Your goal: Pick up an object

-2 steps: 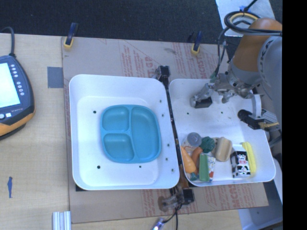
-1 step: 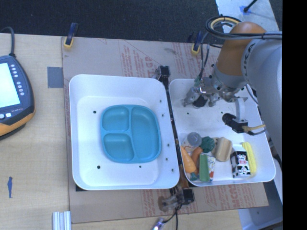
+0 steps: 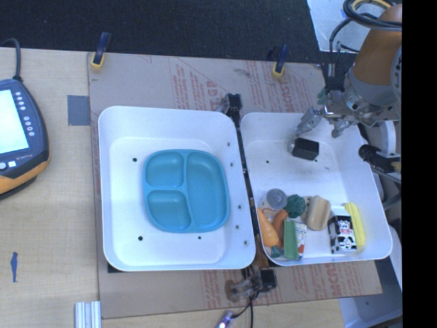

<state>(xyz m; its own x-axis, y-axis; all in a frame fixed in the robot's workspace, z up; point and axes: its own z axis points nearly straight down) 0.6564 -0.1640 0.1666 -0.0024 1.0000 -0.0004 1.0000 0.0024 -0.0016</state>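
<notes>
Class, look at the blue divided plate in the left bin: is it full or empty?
Empty: the blue divided plate shows three bare compartments.

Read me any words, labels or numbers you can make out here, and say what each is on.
None can be read.
Cardboard sheet: red print, too blurred to read.
Black and white carton: markings too small to read.
Handheld pendant: screen and buttons show no readable text.

A robotics lab: a wooden bench [image 3: 54,224] carries two white bins [image 3: 116,183] on clamped cardboard [image 3: 205,80], a control tablet [image 3: 17,135] left of the bins, and a robot arm [image 3: 375,60] to their right.
</notes>
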